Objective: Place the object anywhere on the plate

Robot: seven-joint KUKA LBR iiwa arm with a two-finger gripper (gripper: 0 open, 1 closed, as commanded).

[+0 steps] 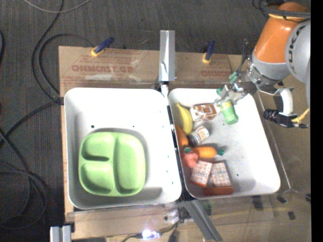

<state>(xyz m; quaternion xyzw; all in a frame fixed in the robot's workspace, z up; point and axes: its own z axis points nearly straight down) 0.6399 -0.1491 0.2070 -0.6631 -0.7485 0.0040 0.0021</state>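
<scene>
The arm reached in from the right, its tool [231, 96] poised over the upper part of the right bin [262, 150]. A green bottle [229, 112] hung just below it, tilted, its top seemingly up among the fingers, but I could not tell whether those were parted or clamped on it (the spot was too small and cluttered to judge).

Left of the bottle lay a brown-and-white packet [204, 111], and next to that a yellow banana [184, 118] close to the bin's left wall. Below them sat a small jar [200, 134] on its side, then a carrot [204, 152] with a green tip, and a pinkish lump [190, 160] touching it. Two red-and-white cartons [210, 173] lay side by side near the bin's lower edge, with something red [218, 190] just under them.

The green plate [113, 162], divided into three compartments, rested in the lower left of the left bin [121, 100], well apart from the bottle and the tool. Both bins stood on a table covered in brown cardboard [111, 67], fixed at its far edge by clamps [102, 46].
</scene>
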